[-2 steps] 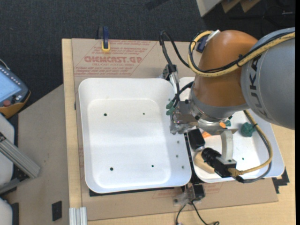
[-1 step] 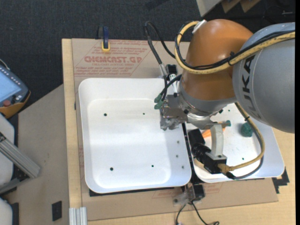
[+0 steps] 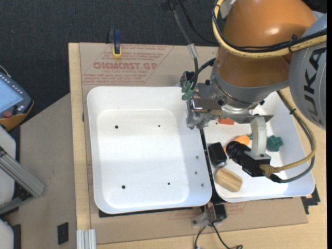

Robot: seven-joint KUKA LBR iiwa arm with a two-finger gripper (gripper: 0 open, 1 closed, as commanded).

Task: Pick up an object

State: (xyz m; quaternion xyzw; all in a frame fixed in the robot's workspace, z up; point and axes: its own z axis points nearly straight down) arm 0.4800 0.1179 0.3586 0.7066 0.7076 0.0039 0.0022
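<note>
**Pincer low over the seam between bins; state unreadable**

The pincer (image 3: 197, 117) is seen at the far part of the seam where the left bin (image 3: 92, 119) and the right bin (image 3: 288, 122) meet, close to the left bin's right rim. Whether it is open or closed cannot be told.

The candidate objects are all recorded in the right bin. A small black block (image 3: 217, 154) lies just right of the seam. A wooden block (image 3: 229, 179) lies just beside it on the near side, close to the near rim. An orange piece (image 3: 240, 140) and a green piece (image 3: 274, 143) lie further right, and a small red piece (image 3: 225, 121) lies under the wrist.

Open room: the left bin's white floor is seen whole, marked by four small dark dots. Its rims are unbroken on the left, far and near sides. Both bins are carried on a cardboard surface (image 3: 129, 61), with a margin at the far and left edges. A blue-and-yellow clamp (image 3: 116, 43) is fixed at its far edge.

Hidden: the far part of the right bin is covered by the arm's orange band (image 3: 264, 19). The orange and red pieces are partly covered, so their shapes cannot be made out.
</note>
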